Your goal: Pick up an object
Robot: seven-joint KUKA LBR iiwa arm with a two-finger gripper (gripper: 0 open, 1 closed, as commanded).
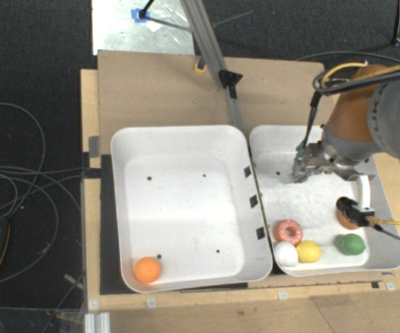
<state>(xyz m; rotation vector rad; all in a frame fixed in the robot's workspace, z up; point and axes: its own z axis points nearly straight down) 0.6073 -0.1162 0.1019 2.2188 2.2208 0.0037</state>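
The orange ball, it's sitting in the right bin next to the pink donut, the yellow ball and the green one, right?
Not quite. The camera view shows the orange ball alone in the left bin. The pink donut, yellow ball and green ball are in the right bin.

Lab: bench (186, 89), floor cables (19, 186).

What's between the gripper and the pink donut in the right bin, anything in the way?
Nothing visible. The gripper sits over bare floor in the upper part of the right bin, and the stretch down to the donut is open. The white ball and yellow ball lie beyond the donut, touching or nearly so.
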